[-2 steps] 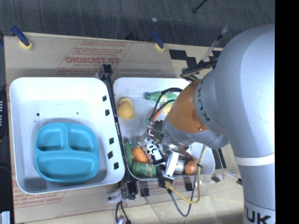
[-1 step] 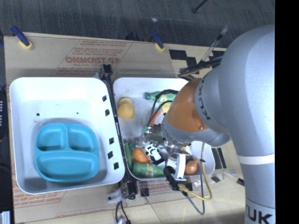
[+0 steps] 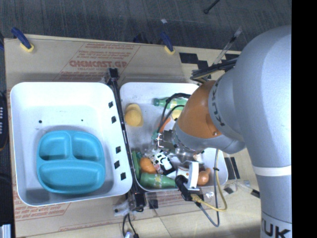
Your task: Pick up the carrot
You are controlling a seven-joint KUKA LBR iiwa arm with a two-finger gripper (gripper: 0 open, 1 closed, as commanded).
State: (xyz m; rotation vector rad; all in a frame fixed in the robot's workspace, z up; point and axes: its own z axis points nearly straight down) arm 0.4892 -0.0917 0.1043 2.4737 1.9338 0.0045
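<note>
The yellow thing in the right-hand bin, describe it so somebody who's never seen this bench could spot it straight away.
Find the right bin of the two white ones, the bin the grey arm reaches into. Near its left wall, toward the far end, sits a pale yellow rounded lump. It lies alone on bare white floor, apart from the orange and green items crowded at the near end.

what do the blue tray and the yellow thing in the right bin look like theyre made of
Blue divided tray: looks like moulded plastic, with a smooth, slightly glossy surface, rounded corners and soft-edged compartments.
Yellow item: probably a plastic or rubber toy food; even matte colour and rounded shape, but too small to tell for sure.
</note>
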